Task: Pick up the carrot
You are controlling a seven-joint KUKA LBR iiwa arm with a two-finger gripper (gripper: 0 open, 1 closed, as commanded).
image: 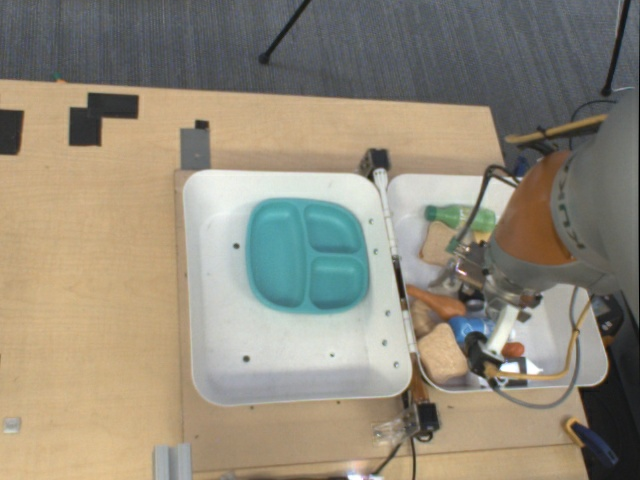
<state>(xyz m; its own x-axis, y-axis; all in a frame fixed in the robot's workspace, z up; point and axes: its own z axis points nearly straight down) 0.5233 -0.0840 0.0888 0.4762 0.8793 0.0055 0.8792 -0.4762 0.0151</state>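
In the right bin (565, 333) on the table (90, 298), a tan porous block (443, 354) sits nearest, a blue object (470, 326) just behind. The carrot (432, 298) lies beyond them, its long axis running crosswise, left end toward the divider. The gripper (465, 268) hangs over its right end; open or closed cannot be told. A green bottle (458, 215) lies farthest.

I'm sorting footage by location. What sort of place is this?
Probably a robotics lab: a robot arm over a plywood bench with two white bins, and stand legs on grey carpet behind.
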